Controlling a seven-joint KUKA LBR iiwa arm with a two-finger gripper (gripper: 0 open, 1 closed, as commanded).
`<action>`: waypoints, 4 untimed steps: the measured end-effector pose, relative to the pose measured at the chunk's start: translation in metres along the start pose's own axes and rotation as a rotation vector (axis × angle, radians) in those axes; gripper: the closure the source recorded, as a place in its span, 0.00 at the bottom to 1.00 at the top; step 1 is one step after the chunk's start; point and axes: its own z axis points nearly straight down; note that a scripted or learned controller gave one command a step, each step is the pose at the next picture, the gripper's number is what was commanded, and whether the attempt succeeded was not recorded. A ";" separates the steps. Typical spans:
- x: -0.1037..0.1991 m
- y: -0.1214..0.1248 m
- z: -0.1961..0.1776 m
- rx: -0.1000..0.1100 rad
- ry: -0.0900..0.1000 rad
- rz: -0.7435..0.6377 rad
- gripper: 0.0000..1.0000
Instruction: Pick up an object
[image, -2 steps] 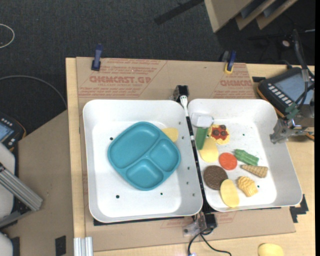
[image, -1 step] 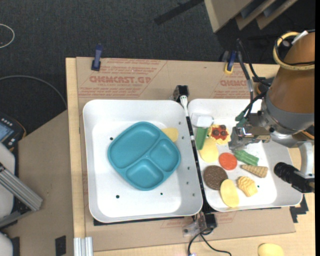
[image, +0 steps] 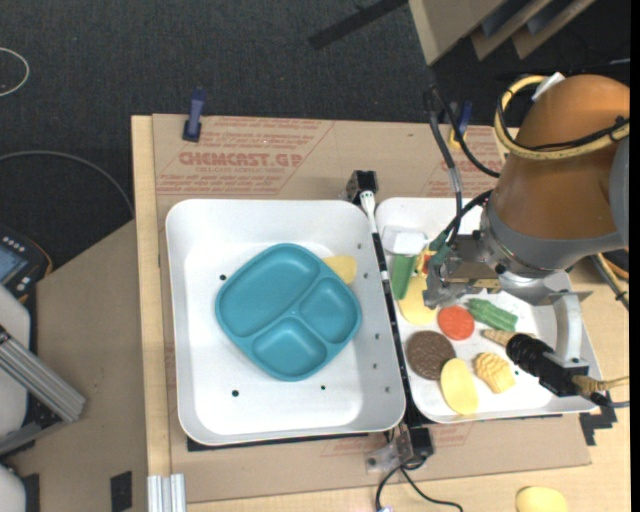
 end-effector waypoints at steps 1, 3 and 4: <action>0.023 0.032 0.045 0.002 -0.002 0.003 1.00; 0.104 0.001 -0.072 -0.008 0.000 -0.001 1.00; 0.103 0.001 -0.167 -0.016 0.001 0.004 1.00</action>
